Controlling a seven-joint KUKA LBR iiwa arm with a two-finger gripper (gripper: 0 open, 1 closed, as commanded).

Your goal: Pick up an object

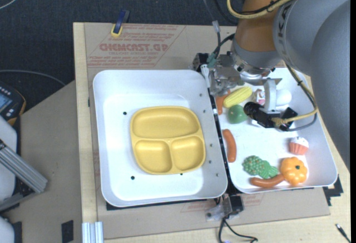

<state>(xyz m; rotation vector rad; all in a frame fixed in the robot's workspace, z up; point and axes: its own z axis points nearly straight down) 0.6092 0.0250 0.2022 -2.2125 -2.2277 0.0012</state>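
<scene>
My gripper (225,82) hangs low over the back left corner of the right bin (317,150), under the orange wrist band. A yellow toy corn cob (237,95) lies just right of it, touching or nearly so. In front of the cob sits a green round piece (236,114), and an orange piece (219,104) rests against the bin's left wall. Further forward lie a red sausage (229,144), a green broccoli (259,167), an orange pumpkin (294,170), a curved red piece (267,182) and a small cupcake (298,145).
The left bin (108,125) holds a yellow divided plate (167,139). A white rounded thing (282,95) lies at the right bin's back, partly behind the wrist. The big grey arm covers the bin's back right corner. Brown cardboard (139,44) lies under both bins.
</scene>
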